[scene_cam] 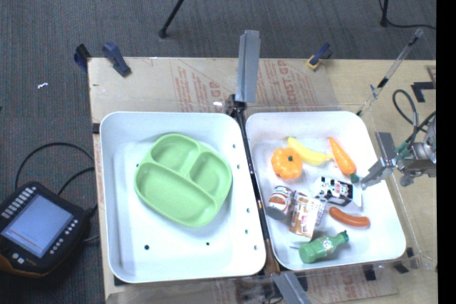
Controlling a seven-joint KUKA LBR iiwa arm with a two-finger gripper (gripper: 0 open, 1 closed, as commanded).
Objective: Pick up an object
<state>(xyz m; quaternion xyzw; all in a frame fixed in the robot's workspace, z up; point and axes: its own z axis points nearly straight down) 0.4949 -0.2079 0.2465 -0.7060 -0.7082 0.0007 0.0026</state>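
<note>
The right bin (pixel 360 126) holds several small items. An orange pumpkin (pixel 287 162) lies beside a yellow banana (pixel 308 152) and an orange carrot (pixel 342 156). Below them sit a black-and-white carton (pixel 335 190), a small can (pixel 280 201), an orange-and-white box (pixel 305 215), a red sausage (pixel 349 218) and a green bottle (pixel 323 247). My gripper (pixel 373 175) reaches in over the bin's right rim. It hangs just right of the carton and below the carrot, with nothing visibly held.
The left bin (pixel 117 153) carries a green divided plate (pixel 184 179). A grey upright post (pixel 248 71) stands at the back between the bins. Blue clamps (pixel 115 58) grip the bench's far edge. A handheld control pad (pixel 39 224) lies on the floor at the left.
</note>
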